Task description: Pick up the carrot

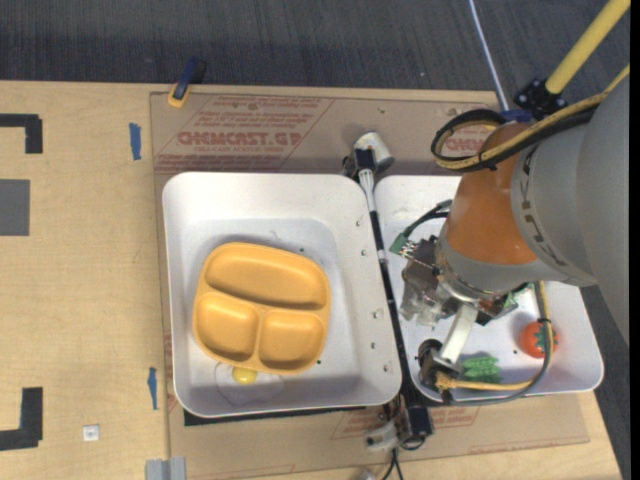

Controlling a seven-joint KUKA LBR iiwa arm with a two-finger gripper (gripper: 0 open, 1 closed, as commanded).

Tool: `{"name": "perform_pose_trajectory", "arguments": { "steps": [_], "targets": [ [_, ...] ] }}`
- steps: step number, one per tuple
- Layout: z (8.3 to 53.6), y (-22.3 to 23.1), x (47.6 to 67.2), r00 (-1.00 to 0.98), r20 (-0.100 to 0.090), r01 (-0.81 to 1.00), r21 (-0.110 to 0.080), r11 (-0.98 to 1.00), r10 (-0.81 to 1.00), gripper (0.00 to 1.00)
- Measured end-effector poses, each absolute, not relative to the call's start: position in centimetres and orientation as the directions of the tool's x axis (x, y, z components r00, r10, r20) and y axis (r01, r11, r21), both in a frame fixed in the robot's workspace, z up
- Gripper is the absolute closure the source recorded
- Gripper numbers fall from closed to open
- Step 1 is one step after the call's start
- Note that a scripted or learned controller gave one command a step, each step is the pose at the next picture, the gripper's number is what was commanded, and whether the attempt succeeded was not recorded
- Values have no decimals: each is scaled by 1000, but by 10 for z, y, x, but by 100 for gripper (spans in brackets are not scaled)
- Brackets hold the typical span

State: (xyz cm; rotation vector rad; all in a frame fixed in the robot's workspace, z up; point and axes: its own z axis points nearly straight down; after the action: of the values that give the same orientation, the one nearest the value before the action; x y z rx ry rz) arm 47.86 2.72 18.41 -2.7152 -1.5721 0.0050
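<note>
The carrot (537, 339) shows as a small orange-red piece with a bit of green on it, lying near the right wall of the right bin (585, 368). A thin cable crosses in front of it. My gripper (420, 296) hangs low over the left half of that bin, close to the divider between the bins and well left of the carrot. The grey and orange wrist covers most of the gripper from above.
A green leafy item (481, 369) lies near the right bin's front edge. The left bin (190, 208) holds a yellow three-compartment plate (264, 303), with a small yellow piece (243, 374) by its front rim. Blue tape marks dot the cardboard bench.
</note>
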Motion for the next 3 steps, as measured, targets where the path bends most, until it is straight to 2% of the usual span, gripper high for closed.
{"name": "perform_pose_trajectory", "arguments": {
  "steps": [1, 2, 3],
  "targets": [
    [254, 22, 480, 479, 0, 878, -1, -479, 878, 100],
    [196, 24, 479, 440, -1, 898, -3, -440, 898, 100],
    [263, -43, 480, 236, 0, 972, 1, -236, 972, 100]
  ]
}}
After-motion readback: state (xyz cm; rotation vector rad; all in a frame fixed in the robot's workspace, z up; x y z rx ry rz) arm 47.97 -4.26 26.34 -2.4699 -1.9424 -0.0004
